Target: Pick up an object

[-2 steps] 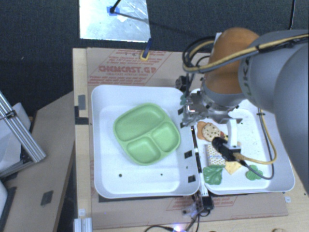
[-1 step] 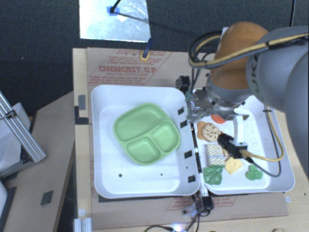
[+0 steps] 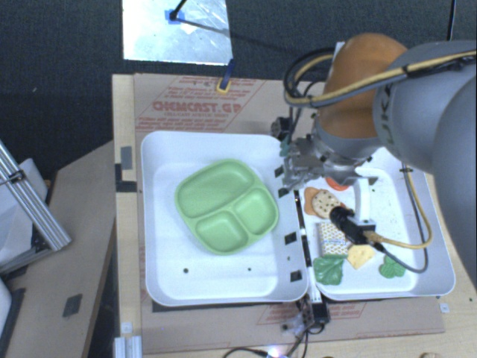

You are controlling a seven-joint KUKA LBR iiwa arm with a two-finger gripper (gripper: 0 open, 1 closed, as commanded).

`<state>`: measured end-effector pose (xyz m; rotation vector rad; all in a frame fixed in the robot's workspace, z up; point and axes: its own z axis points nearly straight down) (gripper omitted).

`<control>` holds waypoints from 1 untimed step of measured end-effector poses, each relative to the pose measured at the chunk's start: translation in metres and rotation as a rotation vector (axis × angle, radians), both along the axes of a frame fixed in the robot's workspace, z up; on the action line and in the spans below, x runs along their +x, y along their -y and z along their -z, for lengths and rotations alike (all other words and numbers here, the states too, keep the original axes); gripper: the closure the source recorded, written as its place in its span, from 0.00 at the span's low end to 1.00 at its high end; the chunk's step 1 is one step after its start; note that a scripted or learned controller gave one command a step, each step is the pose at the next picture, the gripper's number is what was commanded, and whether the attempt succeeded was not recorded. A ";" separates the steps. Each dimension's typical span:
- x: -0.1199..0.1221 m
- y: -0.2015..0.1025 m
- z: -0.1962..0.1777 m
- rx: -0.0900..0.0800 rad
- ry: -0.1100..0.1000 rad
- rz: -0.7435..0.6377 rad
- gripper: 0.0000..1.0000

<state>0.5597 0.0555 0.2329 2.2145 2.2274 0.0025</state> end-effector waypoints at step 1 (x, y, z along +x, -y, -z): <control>0.004 0.016 0.007 -0.001 -0.001 0.006 1.00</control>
